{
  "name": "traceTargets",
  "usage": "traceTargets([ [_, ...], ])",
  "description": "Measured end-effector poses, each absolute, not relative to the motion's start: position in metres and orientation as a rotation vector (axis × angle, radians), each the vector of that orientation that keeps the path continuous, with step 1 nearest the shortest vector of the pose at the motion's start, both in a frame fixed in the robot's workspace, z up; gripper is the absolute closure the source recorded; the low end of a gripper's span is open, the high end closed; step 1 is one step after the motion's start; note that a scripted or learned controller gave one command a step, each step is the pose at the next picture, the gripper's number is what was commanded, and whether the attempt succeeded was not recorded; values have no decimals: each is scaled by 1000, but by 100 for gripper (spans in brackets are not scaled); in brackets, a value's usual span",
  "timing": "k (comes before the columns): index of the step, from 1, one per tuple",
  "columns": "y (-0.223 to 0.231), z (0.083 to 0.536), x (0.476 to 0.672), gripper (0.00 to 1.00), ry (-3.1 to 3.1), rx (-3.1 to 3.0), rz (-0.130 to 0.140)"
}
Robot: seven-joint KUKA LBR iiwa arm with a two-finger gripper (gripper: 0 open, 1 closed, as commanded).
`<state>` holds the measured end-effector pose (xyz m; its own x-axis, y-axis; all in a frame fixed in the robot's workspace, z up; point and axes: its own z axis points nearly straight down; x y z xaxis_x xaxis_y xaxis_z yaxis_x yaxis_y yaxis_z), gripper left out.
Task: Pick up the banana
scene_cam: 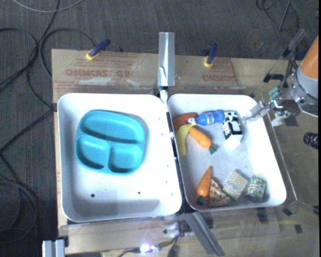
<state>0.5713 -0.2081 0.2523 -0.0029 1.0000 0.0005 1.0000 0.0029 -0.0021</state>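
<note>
Banana (181, 138) lies in the right bin (275, 167), hard against its left wall near the far left corner, its long axis running along that wall from far to near. A carrot (199, 136) lies across its upper part, touching it, with a sausage (183, 119) just beyond and a blue bottle (209, 117) next to that. The gripper (258, 110) hangs at the bin's far right corner, so the banana lies clear across the bin toward the left wall; whether the gripper is spread or closed I cannot tell

Dark grey carpet floor (32, 208), black cables (10, 52) trailing; wooden bench top (123, 71), two clamps (97, 48).
</note>
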Motion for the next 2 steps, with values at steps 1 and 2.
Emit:
traceTargets([
  [1, -178, 97, 521, 0, -2530, -1859, 0],
  [2, -166, 90, 504, 0, -2480, -1952, -9],
])
